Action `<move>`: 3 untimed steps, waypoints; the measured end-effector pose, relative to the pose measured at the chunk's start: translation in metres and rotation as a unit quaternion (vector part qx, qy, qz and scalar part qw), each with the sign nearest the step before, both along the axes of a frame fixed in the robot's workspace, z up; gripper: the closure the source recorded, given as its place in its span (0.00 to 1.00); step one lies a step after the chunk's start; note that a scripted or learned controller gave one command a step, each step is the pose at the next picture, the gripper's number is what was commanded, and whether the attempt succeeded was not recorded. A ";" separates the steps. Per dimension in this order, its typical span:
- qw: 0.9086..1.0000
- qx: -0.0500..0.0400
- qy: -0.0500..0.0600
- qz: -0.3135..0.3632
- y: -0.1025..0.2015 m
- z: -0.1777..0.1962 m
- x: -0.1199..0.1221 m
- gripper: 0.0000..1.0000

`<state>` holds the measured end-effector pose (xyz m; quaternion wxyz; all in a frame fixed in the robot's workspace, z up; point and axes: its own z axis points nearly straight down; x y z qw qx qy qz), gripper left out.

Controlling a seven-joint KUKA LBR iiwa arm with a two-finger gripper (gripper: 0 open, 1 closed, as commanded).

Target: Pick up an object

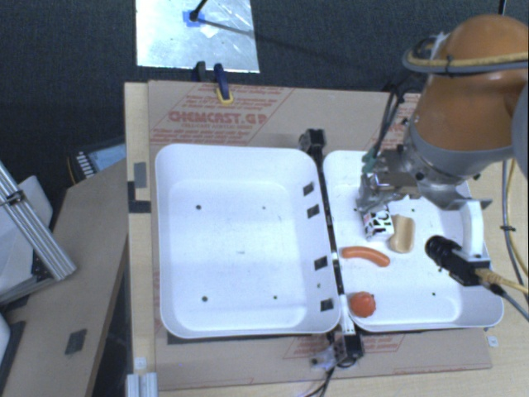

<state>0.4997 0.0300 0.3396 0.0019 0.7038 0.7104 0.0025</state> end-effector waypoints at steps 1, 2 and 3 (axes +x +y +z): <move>1.000 0.001 -0.002 0.000 0.047 0.076 0.010 1.00; 1.000 -0.001 0.005 -0.006 0.006 0.003 -0.014 1.00; 1.000 0.000 0.001 -0.002 0.007 0.018 -0.012 1.00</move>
